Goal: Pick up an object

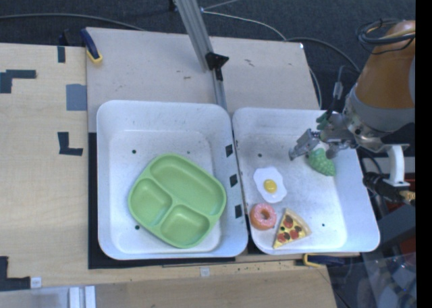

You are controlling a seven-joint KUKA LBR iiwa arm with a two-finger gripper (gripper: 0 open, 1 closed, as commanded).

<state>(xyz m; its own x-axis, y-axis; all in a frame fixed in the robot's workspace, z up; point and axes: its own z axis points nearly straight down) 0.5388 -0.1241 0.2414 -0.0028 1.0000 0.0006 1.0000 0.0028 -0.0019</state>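
Observation:
In the right bin (351, 229) lie a green leafy toy (322, 163), a fried egg (270, 184), a pink donut (263, 216) and a pizza slice (291, 227). My gripper (315, 150) hangs low over the bin's upper right part, open, with its fingers spread. One finger (301, 146) points left. The green toy lies just below and right of the gripper, close to the other finger, and nothing is gripped between the fingers. The egg, donut and pizza lie down and to the left of the gripper, apart from it.
The left bin (115, 124) holds a light green divided plate (177, 200). A metal pole (192, 16) slants down to the ridge between the bins. Cables run across the dark floor behind the bench. The arm's orange band (385, 73) is at the right.

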